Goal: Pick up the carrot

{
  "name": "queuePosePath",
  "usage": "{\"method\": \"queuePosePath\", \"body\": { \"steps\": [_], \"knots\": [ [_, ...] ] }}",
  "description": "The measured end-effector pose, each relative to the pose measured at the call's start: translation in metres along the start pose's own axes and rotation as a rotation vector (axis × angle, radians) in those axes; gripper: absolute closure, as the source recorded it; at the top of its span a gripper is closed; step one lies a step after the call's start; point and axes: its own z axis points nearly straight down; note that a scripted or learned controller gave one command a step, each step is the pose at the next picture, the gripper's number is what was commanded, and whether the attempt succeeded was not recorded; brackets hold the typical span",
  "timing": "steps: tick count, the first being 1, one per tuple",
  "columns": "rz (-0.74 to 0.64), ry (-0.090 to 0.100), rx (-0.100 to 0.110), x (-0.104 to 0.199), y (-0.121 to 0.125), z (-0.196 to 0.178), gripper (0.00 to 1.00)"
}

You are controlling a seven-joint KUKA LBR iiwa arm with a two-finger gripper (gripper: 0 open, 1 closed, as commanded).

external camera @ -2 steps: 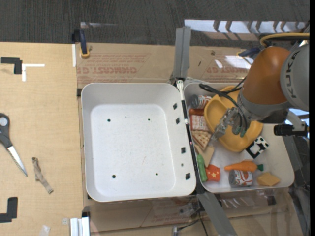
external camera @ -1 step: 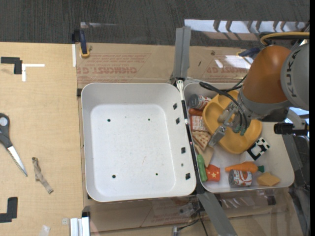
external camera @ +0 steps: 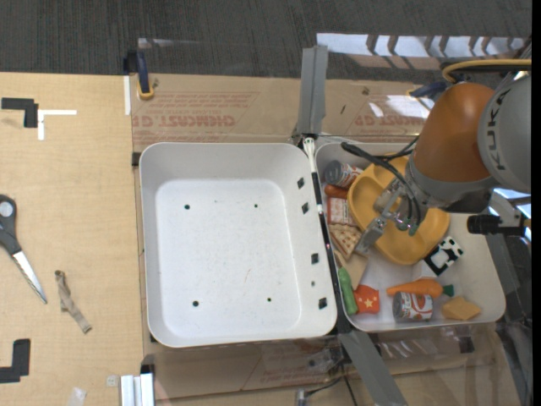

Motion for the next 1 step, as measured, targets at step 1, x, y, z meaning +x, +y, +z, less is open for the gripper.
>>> {"method": "queuePosePath", "body": {
  "steps": [1],
  "knots": [
    [0.038, 0.001, 0.003, 0.0009, 0.0028, 0.0006, 0.00]
  ]
}}
